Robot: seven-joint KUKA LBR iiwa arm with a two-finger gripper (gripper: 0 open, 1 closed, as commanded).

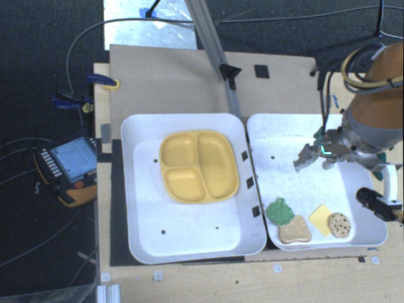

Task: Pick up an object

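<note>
In the right bin (303,128), four toy foods lie along the near edge: a green leafy piece (279,211), a tan bread slice (295,231), a yellow cheese square (320,219) and a round brown cookie (339,225). My gripper (314,158) hangs over the middle of this bin, above and behind the foods, pointing left. Its fingers stand apart with nothing between them. The arm's orange band (377,109) rises at the right edge.
The left bin (142,169) holds a yellow divided plate (198,166) with three compartments. A metal pole (208,30) slants across the bench's back. Cables, clamps and a small blue-screened device (69,163) lie on the floor to the left.
</note>
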